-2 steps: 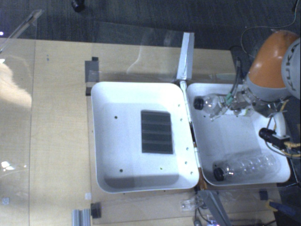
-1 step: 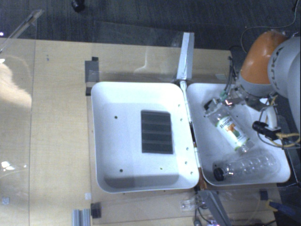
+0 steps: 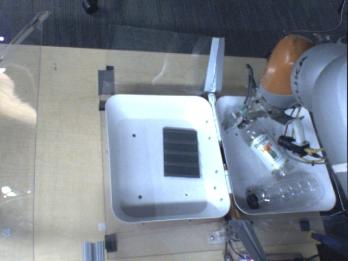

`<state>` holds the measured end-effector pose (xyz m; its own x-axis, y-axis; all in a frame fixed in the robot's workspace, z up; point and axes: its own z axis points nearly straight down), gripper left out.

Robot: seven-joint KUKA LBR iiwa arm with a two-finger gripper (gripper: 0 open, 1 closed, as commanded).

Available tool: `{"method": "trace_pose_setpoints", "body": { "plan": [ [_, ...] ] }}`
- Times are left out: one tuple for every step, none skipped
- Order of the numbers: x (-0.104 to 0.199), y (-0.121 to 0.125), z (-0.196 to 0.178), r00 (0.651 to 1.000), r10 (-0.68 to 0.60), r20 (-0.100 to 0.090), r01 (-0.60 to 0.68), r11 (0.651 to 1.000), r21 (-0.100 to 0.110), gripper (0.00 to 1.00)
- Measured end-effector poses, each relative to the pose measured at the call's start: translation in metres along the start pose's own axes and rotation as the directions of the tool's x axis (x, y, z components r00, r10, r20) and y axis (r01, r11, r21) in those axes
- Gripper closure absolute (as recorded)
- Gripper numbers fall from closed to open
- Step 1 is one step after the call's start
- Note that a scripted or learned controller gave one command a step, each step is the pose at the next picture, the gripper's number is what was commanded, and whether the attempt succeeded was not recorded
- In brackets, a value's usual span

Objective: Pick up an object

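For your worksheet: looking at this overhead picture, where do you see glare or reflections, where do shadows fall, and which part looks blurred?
Camera view: pale reflections streak the clear panel at left; soft shadow pools along the left bin near edge; the arm, close to the lens, looks blurred; the clear bottle glints faintly.

A small clear bottle [image 3: 267, 151] with a green-white label lies slanted; a larger clear black-capped bottle [image 3: 284, 191] lies lengthwise just below.

Both bins [image 3: 117, 145] are white on a pale tan bench [image 3: 65, 162]. The dark grey ribbed pad [image 3: 181, 152] lies left of the pincer [image 3: 243, 116]. Just below it, a clear bottle [image 3: 267, 150] carries a white-and-green label; lower, another clear bottle [image 3: 285, 192] has a black cap.
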<state>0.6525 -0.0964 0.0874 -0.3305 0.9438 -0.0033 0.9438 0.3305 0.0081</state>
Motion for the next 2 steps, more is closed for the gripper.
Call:
{"method": "trace_pose_setpoints", "body": {
  "plan": [
    [0.001, 0.003, -0.013, 1.000, -0.006, 0.003, 0.006, 1.000, -0.007, 1.00],
    [0.002, 0.012, -0.040, 0.998, -0.067, 0.000, 0.067, 0.998, 0.002, 1.00]
  ]
}}
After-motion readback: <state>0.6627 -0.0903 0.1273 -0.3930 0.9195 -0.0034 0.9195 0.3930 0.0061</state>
